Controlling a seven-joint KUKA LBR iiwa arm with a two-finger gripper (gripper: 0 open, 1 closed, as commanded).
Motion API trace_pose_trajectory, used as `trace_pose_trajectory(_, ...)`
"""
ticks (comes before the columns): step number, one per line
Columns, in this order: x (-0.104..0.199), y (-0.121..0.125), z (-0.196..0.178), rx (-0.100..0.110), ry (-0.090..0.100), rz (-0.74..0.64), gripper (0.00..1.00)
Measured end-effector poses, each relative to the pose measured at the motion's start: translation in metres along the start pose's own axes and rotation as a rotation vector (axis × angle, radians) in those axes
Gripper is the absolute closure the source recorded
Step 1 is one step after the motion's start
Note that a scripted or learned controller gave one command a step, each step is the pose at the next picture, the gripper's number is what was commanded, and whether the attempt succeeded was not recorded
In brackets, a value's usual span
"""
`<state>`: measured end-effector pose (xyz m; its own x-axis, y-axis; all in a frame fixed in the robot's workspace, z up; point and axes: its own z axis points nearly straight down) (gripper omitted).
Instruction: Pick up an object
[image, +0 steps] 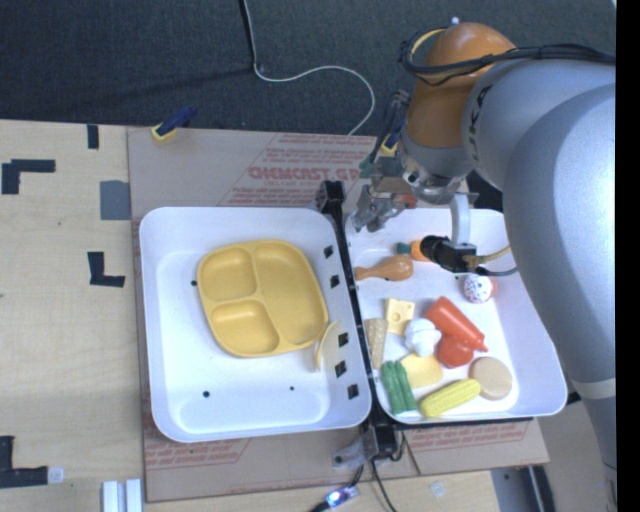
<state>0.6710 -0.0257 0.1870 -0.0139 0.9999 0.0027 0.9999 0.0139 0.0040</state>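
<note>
Above the right bin's far edge hangs the grey arm (560, 200), its gripper (378, 212) over the divider between the two white bins.

Largest after the arm, the left bin (180, 400) holds a yellow divided tray (262, 296), with a pale banana slice (325, 345) just beside the tray's right corner. The right bin (530, 330) carries the toy food: a red pepper (457, 330), a corn cob (448, 397), a green vegetable (396, 387), a cheese wedge (400, 314), a drumstick (385, 269) and a small white ball (478, 289). Nothing shows between the fingers; whether they are spread or closed cannot be told.
</note>
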Motion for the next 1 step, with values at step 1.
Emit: trace_pose_trajectory(1, 0.0482, -0.023, -0.1605, -0.004, -0.002, 0.005, 1.0)
